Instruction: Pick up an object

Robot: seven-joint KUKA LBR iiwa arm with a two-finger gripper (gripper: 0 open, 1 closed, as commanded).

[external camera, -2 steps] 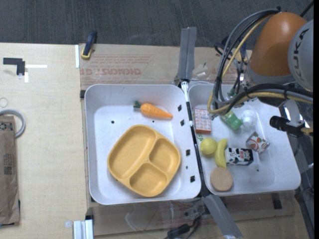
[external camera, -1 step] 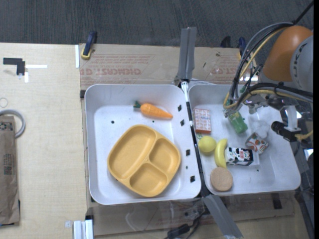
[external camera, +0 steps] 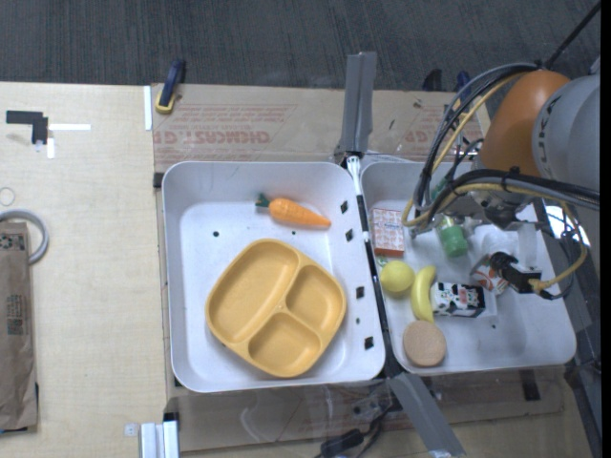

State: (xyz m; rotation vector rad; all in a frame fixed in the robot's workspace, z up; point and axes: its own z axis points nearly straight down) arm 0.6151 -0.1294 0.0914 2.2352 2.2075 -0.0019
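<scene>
A toy carrot [external camera: 298, 214] lies beside a yellow divided plate [external camera: 277, 306] in the left bin [external camera: 181, 284].

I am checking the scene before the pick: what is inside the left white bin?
The left bin holds a yellow divided plate and a toy carrot beside it. What lies under the plate is covered.

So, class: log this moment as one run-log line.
arm over right bin | left bin: carrot, yellow plate | right bin: banana, lemon | nothing lifted
</scene>
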